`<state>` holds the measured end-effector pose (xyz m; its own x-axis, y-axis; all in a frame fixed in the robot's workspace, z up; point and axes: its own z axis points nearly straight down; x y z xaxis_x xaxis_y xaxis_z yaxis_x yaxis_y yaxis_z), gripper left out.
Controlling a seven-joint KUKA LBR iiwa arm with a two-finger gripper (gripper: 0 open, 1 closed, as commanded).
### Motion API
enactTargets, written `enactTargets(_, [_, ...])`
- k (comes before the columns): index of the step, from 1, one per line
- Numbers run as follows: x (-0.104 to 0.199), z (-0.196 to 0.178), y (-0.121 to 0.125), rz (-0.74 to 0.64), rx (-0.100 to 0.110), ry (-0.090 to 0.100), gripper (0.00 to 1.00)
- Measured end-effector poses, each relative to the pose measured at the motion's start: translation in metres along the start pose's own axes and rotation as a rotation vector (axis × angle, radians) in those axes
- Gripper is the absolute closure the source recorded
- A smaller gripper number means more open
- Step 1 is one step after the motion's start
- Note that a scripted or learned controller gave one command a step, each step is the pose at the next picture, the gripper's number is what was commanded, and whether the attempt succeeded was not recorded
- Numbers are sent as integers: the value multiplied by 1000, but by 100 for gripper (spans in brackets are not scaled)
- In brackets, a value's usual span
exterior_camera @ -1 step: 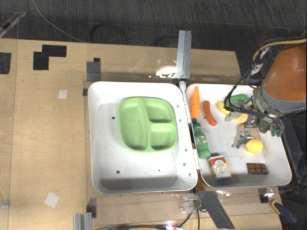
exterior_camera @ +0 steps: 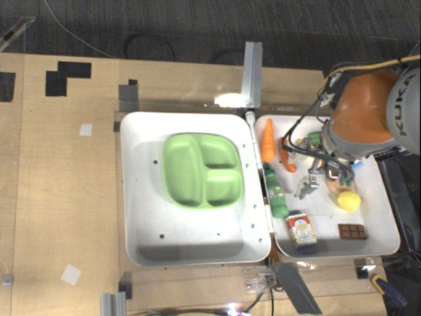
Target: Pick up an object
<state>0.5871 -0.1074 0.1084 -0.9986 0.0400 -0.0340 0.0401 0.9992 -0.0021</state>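
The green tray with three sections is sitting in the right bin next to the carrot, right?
Not quite. The camera view shows the green tray sitting in the left bin, alone. The carrot lies in the right bin, by its left wall.

Green tray, orange carrot, yellow lemon, brown chocolate bar.

My counter and the floor behind it.
The counter is pale wood with black patches near its far left edge and small white squares; dark grey carpet lies beyond, crossed by a thin cable.
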Motion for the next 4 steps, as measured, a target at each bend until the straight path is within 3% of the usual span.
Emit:
enactTargets(1, [53, 15, 21, 47, -2, 15, 0])
enactTargets(2, [95, 13, 10, -11, -1, 11, 0])
enactTargets(3, [89, 0, 11, -17, 1, -6, 100])
enactTargets(4, [50, -81, 37, -192, -5, 20, 100])
